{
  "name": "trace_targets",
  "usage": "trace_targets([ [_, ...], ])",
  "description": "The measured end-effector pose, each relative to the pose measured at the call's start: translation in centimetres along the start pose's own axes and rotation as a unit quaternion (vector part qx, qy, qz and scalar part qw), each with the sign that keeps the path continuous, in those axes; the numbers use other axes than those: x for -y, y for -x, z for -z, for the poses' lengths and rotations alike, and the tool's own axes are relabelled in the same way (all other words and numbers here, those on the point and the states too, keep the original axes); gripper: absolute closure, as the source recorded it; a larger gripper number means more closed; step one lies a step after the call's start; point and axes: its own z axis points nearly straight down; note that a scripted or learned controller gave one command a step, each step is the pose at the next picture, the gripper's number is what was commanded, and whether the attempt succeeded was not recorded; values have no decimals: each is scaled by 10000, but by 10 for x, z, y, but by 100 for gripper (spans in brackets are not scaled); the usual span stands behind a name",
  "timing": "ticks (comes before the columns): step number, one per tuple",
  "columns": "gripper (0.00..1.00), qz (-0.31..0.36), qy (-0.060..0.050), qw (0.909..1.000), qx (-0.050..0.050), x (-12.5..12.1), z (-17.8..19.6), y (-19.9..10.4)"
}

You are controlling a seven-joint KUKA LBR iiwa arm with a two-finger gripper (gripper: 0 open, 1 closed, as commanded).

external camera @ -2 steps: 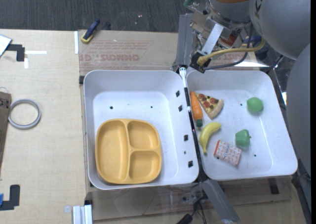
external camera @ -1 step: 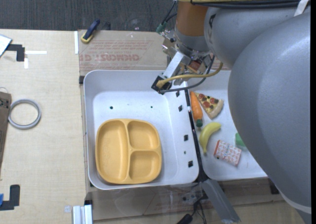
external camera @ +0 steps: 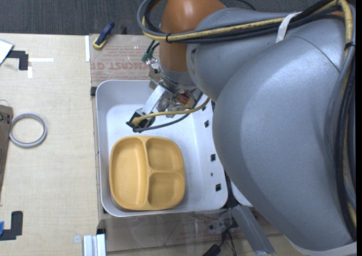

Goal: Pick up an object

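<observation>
A yellow plate [external camera: 148, 173] with three compartments lies flat in the front half of the white bin [external camera: 105, 136]. My gripper [external camera: 168, 101] hangs over the back part of that bin, just beyond the plate's far rim and apart from it. The orange wrist band and the bulky grey arm [external camera: 283, 125] sit above it and hide the bin's right side. Nothing shows held at the gripper.
A grey tape roll [external camera: 27, 130] lies on the pale bench to the left. A small blue object [external camera: 104, 33] rests at the back edge beside brown cardboard [external camera: 121, 60]. Bare white bin floor shows left of the gripper.
</observation>
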Motion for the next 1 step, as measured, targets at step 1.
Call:
trace_targets([
  [1,100,844,14,9964,-9,-68,138,17],
])
